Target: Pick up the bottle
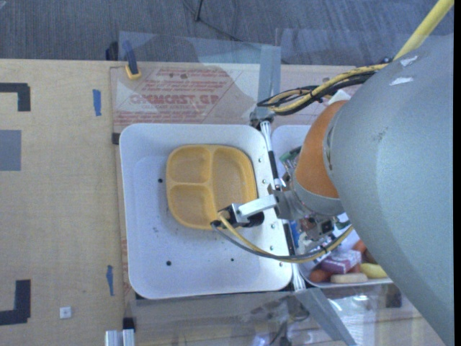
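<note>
My grey arm with its orange band (320, 161) hangs over the right bin (282, 134) and covers most of it. Below the band, the dark body of my gripper (315, 229) reaches down into that bin, close to the wall shared with the left bin. Several small items lie in a heap at the near end of the right bin: a purple-red piece (338, 264), a yellow banana-like piece (371, 270) and a pale one (346, 278). None of them reads clearly as a bottle. Whatever lies straight under the wrist is hidden.
The left bin (144, 215) holds a yellow divided plate (209, 184) in its far right part. A white bracket with yellow cables (248, 211) juts from the wrist over that bin's right side. Wooden bench top (57, 193) lies to the left, a clear plastic sheet (187, 96) behind.
</note>
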